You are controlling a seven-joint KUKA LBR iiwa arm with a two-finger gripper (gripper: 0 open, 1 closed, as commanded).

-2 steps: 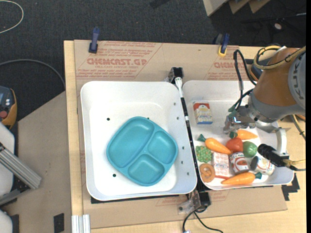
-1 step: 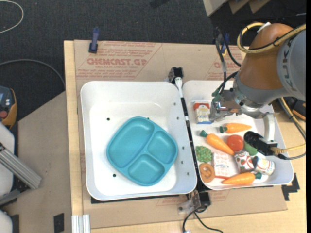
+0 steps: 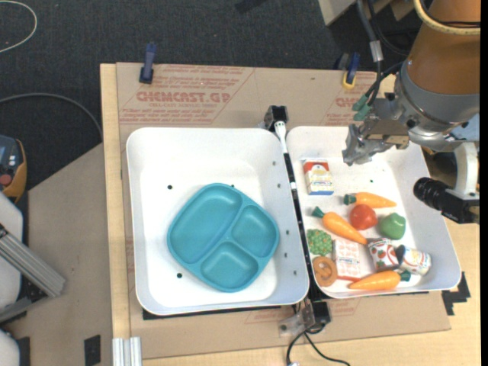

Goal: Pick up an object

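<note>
The counter [image 3: 114, 204] under me is a tan board carrying two shallow white bins side by side. The left bin [image 3: 152, 166] holds a teal divided plate [image 3: 223, 236], lying flat with its three compartments facing up. The right bin [image 3: 412, 181] holds a crowd of toy food gathered toward its near half.

My arm [image 3: 446, 44], grey with its orange band, reaches in from the right over the far part of the right bin. My claw [image 3: 358, 155] hangs above bare bin floor, near the far right of a small carton [image 3: 318, 177] but apart from it. From this angle I cannot tell whether my fingers are apart or together, and I see nothing between them.

Nearer the front lie an orange carrot [image 3: 343, 227], a second carrot [image 3: 374, 200] beside a red tomato [image 3: 363, 216], and a green pepper [image 3: 392, 225]. A third carrot [image 3: 375, 281] lies along the front wall, with a green block [image 3: 319, 242], a pretzel [image 3: 324, 269] and what look like small printed cans and boxes around it.
</note>
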